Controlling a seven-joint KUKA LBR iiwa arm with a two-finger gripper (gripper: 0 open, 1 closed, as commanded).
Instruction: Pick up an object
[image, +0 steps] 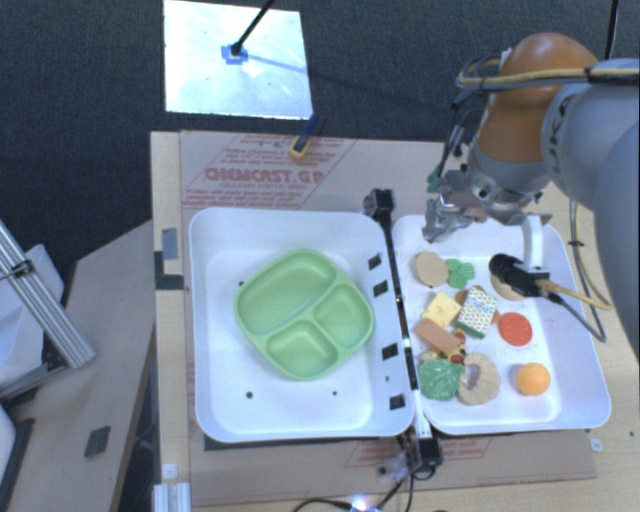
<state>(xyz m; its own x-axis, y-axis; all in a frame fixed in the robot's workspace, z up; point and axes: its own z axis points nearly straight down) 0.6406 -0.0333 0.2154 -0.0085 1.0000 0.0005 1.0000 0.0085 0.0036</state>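
- Claw (438, 226) sits over the far left corner of the right bin (572, 402); can't tell whether it's apart or together, nothing visibly clamped.
- Nearest item: tan disc (431, 268), just below the claw, with a small green piece (461, 272) beside it.
- Mid bin: yellow block (443, 309) touching a patterned block (478, 312); red disc (515, 329) to their right.
- Near edge: green leafy piece (437, 379), round cookie (478, 380), orange ball (533, 378).
- Left bin (215, 385) holds a green divided plate (303, 313).
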